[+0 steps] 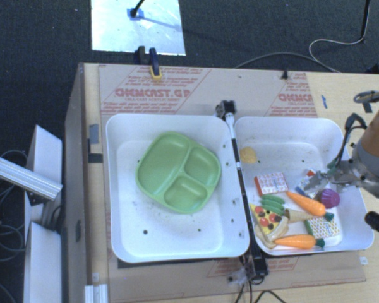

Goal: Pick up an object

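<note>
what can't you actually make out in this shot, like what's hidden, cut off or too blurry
- Gripper: small and blurred in the camera view; its finger state cannot be read.
- Arm: cut off by the frame's right edge.
- Purple object: too blurred to identify, partly behind the gripper hardware.
- Pizza slice: its outer edge is overlapped by the neighbouring toys.
- Red patterned box: print too small to read.

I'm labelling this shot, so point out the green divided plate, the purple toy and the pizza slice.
green divided plate point(179, 172), camera view, centre ridge.
purple toy point(329, 198), camera view, its rounded body.
pizza slice point(269, 220), camera view, its topping.
</note>
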`<state>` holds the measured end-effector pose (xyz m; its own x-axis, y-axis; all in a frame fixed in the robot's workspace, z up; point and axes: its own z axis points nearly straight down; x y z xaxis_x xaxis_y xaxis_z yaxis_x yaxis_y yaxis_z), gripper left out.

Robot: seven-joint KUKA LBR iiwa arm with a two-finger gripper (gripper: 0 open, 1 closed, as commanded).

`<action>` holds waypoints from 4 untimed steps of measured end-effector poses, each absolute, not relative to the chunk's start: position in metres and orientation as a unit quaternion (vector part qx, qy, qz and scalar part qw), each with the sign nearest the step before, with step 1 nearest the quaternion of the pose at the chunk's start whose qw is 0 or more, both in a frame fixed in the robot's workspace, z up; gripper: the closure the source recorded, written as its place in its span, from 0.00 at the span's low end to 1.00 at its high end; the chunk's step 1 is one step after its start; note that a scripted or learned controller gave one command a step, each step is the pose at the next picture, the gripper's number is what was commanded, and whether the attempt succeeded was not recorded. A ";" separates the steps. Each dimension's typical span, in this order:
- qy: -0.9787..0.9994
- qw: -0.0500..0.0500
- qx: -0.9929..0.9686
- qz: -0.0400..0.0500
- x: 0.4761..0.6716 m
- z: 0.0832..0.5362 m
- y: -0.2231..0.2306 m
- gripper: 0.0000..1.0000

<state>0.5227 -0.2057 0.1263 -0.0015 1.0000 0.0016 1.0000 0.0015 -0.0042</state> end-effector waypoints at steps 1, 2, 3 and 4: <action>-0.709 -0.006 -0.706 -0.003 0.588 0.090 -0.173 0.00; -0.709 -0.012 -0.705 -0.004 0.590 0.102 -0.176 1.00; -0.709 -0.011 -0.705 -0.004 0.589 0.101 -0.176 0.00; -0.709 -0.001 -0.705 -0.001 0.639 0.085 -0.175 0.00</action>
